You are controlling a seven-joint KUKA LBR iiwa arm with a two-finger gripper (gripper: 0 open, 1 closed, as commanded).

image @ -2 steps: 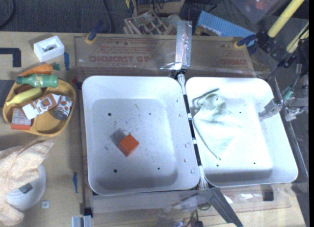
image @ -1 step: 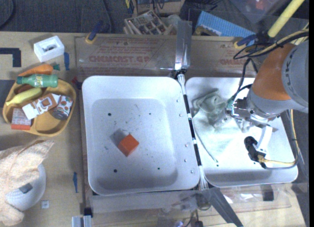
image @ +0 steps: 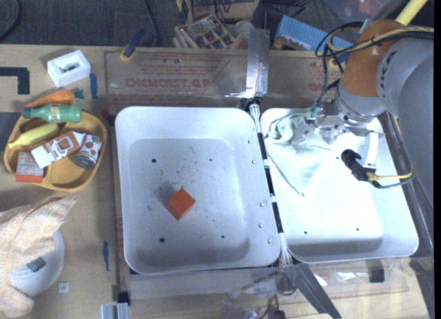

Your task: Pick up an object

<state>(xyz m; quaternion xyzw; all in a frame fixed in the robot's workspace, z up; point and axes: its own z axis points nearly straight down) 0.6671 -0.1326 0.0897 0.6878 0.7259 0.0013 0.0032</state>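
camera view: two shallow white bins sat side by side on the bench. the left bin (image: 138,131) held one orange block (image: 181,203), lying a bit left of centre and toward the near half of the floor, turned cornerwise, touching nothing else. dark specks were scattered over that bin's floor around it.

the right bin (image: 386,242) had the arm (image: 386,63) reaching in from the right, grey w/ the orange band above the wrist, bent down over the bin's far left corner. the gripper (image: 303,130) was low at that corner, near the divider between the bins, well apart from the orange block, which stayed in the other bin. the tip was a blur of pale & greenish bits against the white floor; couldn't tell how it was set, and nothing could be made out in it. a black cable (image: 358,166) w/ a yellow end looped off the wrist over the right bin.

outside the bins, on the left of the bench: a yellow bowl (image: 65,180) holding a green bottle (image: 55,113), a banana (image: 31,135) and some small packets. a white box (image: 69,67) lay beyond it. a beige cloth (image: 31,231) lay at the near left corner. a clear plastic panel w/ red lettering (image: 172,80) stood behind the left bin.
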